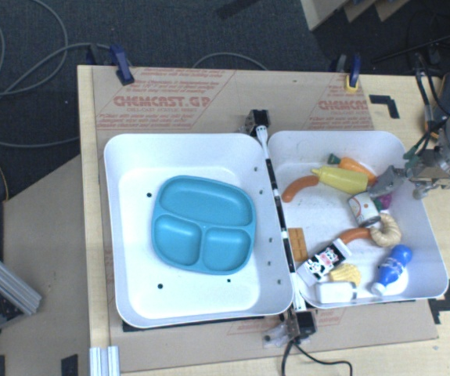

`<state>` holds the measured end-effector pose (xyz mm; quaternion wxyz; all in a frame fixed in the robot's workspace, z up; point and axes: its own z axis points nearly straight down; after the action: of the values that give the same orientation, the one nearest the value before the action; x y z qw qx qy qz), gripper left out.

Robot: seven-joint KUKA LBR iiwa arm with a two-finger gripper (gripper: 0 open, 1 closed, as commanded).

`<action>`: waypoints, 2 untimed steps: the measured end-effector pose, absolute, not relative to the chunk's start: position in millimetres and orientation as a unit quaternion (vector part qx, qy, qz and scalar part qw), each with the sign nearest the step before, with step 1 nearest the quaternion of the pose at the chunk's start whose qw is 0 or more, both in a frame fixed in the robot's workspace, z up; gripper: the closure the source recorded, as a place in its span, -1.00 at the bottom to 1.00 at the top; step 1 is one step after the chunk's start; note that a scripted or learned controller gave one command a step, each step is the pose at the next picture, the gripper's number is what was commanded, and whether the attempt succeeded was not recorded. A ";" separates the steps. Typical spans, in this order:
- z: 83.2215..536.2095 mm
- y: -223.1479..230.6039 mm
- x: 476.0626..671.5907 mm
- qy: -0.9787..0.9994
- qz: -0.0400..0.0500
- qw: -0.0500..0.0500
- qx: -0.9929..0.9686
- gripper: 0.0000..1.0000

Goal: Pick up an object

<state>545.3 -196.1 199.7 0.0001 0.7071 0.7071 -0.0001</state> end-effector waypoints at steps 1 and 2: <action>77.6 -189.3 563.4 0.708 -0.001 -0.004 0.706 -1.00; 95.0 -191.0 565.1 0.707 0.001 0.001 0.707 1.00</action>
<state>565.1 -191.0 95.0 0.0013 0.7070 0.7072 0.0005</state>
